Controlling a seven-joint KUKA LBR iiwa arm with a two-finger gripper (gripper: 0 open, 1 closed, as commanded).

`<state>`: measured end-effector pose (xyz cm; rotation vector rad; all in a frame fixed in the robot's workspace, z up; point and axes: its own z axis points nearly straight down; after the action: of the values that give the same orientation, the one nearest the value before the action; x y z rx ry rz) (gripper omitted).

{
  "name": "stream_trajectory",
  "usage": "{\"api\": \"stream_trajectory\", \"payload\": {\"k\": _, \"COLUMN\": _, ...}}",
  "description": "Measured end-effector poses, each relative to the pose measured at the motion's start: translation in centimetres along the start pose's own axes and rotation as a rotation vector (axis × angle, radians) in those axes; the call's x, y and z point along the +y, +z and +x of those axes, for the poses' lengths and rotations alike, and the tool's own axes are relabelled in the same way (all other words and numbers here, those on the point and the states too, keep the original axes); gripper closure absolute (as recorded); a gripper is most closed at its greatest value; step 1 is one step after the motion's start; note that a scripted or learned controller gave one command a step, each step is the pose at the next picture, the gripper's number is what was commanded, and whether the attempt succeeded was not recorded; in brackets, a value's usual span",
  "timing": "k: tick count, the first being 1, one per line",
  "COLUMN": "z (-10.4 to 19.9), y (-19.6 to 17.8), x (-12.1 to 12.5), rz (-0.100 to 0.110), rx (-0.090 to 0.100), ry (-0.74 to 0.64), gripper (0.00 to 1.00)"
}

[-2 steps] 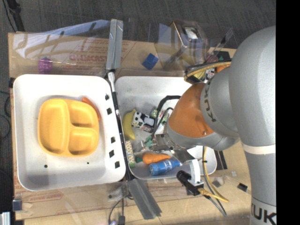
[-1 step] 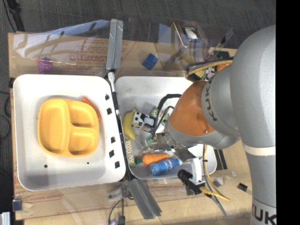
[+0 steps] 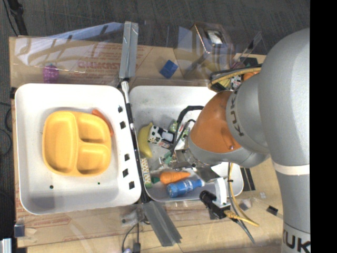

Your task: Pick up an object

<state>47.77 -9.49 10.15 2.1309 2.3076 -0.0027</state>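
So most of the action is buried: the grey arm [image 3: 279, 115] and its orange band [image 3: 210, 128] sit right over the 3 o'clock half of the right bin [image 3: 158, 96]. The gripper [image 3: 177, 158] is just a dark, cluttered bit poking out from under the band, low over the pile. Honestly can't tell whether it's open, closed, or on anything.

The pickable stuff is all in the right bin, crowded along its 9 o'clock wall and 6 o'clock end. An orange carrot [image 3: 175, 177] lies flat with its long axis roughly 9-to-3, and which end is the tip is hard to make out. Right beside it at 6 o'clock, a blue bottle [image 3: 185, 187] runs nearly parallel, tilted up a touch toward 3. It looks like glossy plastic. A yellow curved piece [image 3: 144, 141], banana-ish, runs 12-to-6 along the wall. Next to it is a boxy black-and-white spotted thing [image 3: 154, 134], partly cut off by the arm. The small bits around them are too tiny to name.

The left bin [image 3: 31, 194] holds a smooth yellow divided plate [image 3: 78, 142], with something orange [image 3: 100, 114] peeking out at its 1 o'clock edge, mostly hidden. Up at 12 o'clock on the bench there's a blue cube [image 3: 169, 68].
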Motion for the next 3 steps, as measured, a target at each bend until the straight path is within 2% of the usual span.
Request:
{"api": "stream_trajectory", "payload": {"k": 1, "z": -0.31, "y": 0.63, "x": 0.07, "rz": -0.007, "rx": -0.006, "ry": -0.081, "gripper": 0.00}}
{"api": "stream_trajectory", "payload": {"k": 2, "z": -0.50, "y": 0.76, "x": 0.01, "rz": -0.006, "rx": -0.004, "ry": -0.105, "gripper": 0.00}}
{"api": "stream_trajectory", "payload": {"k": 3, "z": -0.35, "y": -0.11, "x": 0.04, "rz": -0.004, "rx": 0.000, "ry": -0.111, "gripper": 1.00}}
